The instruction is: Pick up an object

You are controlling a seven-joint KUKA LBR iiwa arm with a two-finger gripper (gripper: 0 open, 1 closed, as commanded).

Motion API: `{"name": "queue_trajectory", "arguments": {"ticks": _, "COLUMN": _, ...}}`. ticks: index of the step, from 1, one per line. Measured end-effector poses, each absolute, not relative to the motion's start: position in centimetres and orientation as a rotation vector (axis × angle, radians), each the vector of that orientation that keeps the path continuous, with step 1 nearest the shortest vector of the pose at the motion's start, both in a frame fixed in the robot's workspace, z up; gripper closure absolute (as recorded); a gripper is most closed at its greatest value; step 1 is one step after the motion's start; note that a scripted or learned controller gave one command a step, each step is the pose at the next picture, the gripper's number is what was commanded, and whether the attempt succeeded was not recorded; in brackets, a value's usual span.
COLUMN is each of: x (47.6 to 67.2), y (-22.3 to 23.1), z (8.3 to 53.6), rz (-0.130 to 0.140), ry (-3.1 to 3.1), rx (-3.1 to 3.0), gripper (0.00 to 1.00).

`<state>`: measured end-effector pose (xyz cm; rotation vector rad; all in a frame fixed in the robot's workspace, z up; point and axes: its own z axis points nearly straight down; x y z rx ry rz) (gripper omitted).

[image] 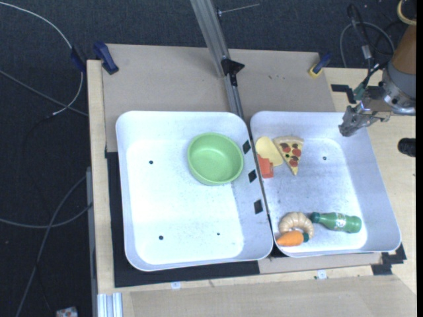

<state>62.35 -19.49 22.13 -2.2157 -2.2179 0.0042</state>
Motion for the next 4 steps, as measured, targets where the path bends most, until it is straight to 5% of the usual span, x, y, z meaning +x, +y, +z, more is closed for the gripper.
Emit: {"name": "queue_trajectory", "arguments": {"ticks": 4, "x": 65.2, "y": 1.2, "z": 21.4, "rz": -0.005, "ry": -2.228, "rx": -2.215, "gripper": 1.00}}
